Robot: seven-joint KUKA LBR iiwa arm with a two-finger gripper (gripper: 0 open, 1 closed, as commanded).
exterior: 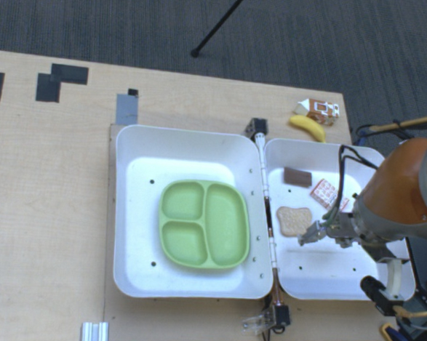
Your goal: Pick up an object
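Surface (pixel 44 191): pale wood, bearing two white bins side by side.

Left bin (pixel 135 197): holds a green divided plate (pixel 204 224), three compartments, rigid, probably smooth and wide for a claw.

Right bin (pixel 323 272): holds three small items near its far edge.

Toast slice (pixel 292 220): tan, flat, lying by the bin's left wall. Judged light and stiff, likely a toy; best taken across its narrow width at the edges.

Brown block (pixel 297 177): dark, flat, near the far left corner.

Red-patterned packet (pixel 323 190): small, thin, just beside the block.

Claw (pixel 312 233): low over the right bin, just beside the toast; nothing visibly between its fingers, though whether they are spread or closed cannot be told.
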